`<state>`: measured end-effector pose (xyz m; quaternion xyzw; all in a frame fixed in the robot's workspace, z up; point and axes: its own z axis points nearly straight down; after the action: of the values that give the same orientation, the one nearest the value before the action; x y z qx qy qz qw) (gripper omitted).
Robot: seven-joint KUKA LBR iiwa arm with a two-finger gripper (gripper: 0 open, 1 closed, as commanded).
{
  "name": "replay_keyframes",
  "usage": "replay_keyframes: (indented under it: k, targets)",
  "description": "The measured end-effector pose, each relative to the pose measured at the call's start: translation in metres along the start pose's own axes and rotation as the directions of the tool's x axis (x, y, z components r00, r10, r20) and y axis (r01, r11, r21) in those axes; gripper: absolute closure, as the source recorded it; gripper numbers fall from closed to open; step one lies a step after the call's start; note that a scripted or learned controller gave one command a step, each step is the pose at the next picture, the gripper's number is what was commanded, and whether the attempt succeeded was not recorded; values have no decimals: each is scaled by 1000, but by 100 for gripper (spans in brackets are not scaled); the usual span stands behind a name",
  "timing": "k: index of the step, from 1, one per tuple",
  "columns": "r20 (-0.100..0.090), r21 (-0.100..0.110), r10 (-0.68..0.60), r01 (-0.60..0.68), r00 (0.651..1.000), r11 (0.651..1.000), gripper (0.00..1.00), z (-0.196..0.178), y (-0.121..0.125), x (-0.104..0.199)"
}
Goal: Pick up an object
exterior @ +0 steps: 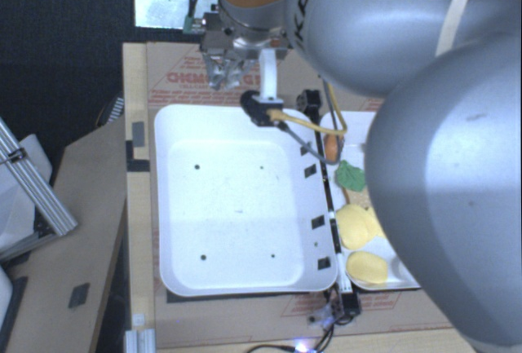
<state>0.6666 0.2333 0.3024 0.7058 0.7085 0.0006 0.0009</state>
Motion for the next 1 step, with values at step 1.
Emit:
replay_keyframes:
  k: [1]
  targets:
    - [0,-1,-1,1,1000,1000,100,-6,2,1]
